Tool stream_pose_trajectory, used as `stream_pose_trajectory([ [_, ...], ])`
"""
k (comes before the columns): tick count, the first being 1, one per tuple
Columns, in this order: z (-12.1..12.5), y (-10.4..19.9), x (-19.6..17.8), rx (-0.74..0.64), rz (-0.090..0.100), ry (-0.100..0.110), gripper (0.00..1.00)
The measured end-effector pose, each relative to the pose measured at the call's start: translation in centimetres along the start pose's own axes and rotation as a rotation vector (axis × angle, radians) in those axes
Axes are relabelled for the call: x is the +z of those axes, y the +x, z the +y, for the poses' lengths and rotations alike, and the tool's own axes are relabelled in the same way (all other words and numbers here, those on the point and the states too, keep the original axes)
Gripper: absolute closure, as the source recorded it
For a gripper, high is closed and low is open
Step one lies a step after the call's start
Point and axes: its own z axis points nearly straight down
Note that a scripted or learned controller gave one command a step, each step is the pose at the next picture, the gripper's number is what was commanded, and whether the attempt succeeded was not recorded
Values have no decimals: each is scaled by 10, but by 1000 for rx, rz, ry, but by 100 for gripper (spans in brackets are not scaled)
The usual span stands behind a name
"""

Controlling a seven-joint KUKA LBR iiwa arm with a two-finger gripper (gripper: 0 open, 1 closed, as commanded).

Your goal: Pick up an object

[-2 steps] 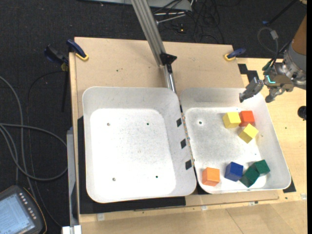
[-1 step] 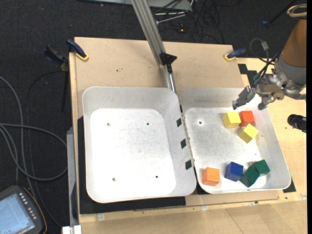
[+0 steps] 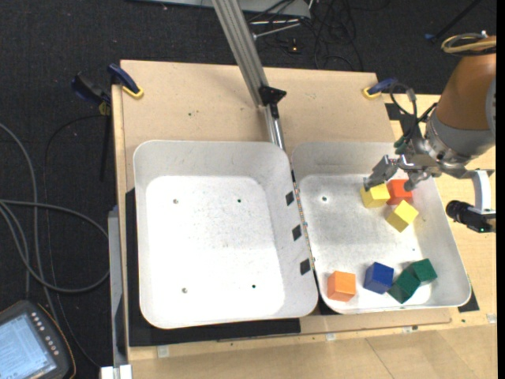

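Note:
My gripper (image 3: 392, 177) hangs over the far right part of the right bin (image 3: 347, 219), its fingers spread open. Just below it lie a yellow block (image 3: 375, 195) and a red block (image 3: 399, 188), side by side and touching. The left fingertip (image 3: 371, 181) is right at the yellow block's top edge. Nothing sits between the fingers. A second yellow block (image 3: 402, 215) lies a little nearer, tilted.
Along the right bin's near wall lie an orange block (image 3: 341, 285), a blue block (image 3: 379, 277) and two green blocks (image 3: 424, 271) (image 3: 405, 287). The left bin (image 3: 158, 172) stands beside it. A metal pole (image 3: 241, 42) slants in from the back.

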Motion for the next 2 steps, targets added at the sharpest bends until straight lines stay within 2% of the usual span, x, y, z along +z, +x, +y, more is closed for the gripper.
stream_pose_trajectory([
  [1, -5, 7, 62, -1, 1, 1, 0],
  [2, -3, 6, 47, 0, -2, -8, 100],
])
